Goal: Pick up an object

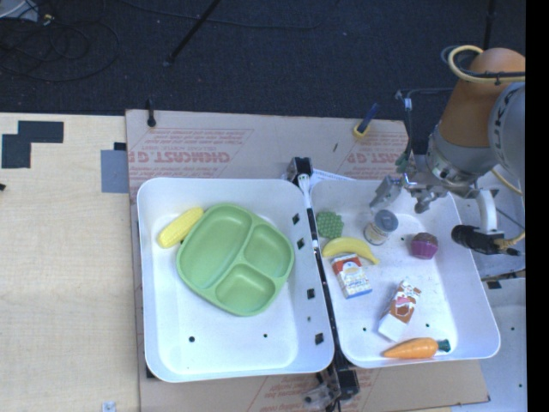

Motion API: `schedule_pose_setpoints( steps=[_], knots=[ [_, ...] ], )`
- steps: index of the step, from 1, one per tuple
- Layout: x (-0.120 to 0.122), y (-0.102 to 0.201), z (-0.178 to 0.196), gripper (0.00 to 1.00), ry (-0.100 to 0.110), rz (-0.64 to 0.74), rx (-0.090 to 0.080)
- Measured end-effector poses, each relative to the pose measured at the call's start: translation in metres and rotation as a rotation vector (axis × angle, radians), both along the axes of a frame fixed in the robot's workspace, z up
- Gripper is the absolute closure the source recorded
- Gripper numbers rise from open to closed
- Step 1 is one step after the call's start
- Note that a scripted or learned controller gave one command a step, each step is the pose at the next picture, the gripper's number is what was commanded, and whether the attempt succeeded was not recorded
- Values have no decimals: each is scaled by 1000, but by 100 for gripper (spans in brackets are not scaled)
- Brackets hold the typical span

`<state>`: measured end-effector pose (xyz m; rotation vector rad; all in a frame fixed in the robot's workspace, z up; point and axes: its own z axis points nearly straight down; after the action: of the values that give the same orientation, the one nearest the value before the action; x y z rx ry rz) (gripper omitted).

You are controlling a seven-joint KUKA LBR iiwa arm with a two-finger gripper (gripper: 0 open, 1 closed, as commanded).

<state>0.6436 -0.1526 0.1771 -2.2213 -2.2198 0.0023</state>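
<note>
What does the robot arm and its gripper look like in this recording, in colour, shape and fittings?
The arm is a rounded grey body with a broad orange band above the wrist and a pale yellowish cable loop at its top. Below sits a silvery metal wrist block carrying the two-finger gripper, whose grey metal fingers are slim. No lettering is legible.

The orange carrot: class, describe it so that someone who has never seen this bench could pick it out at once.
Find the right-hand shallow white bin of the two side by side. Look along its near edge, at the bottom of the camera view, just below the small white and red carton. There lies the orange plastic carrot, on its side, long and tapered with a green stub at its right end, the one orange thing in that bin.
</note>
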Motion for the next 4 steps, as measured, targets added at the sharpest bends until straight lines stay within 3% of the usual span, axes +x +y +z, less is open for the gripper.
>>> schedule_pose_setpoints(
  steps=[1, 2, 3, 4],
  knots=[
    [-21, 7, -89, 0, 0, 1, 0],
    [1, -40, -1, 0, -3, 1, -1],
    [-82, 3, -57, 0, 3, -1, 2],
    [-138, -5, -87, 0, -8, -1, -2]
  ],
)
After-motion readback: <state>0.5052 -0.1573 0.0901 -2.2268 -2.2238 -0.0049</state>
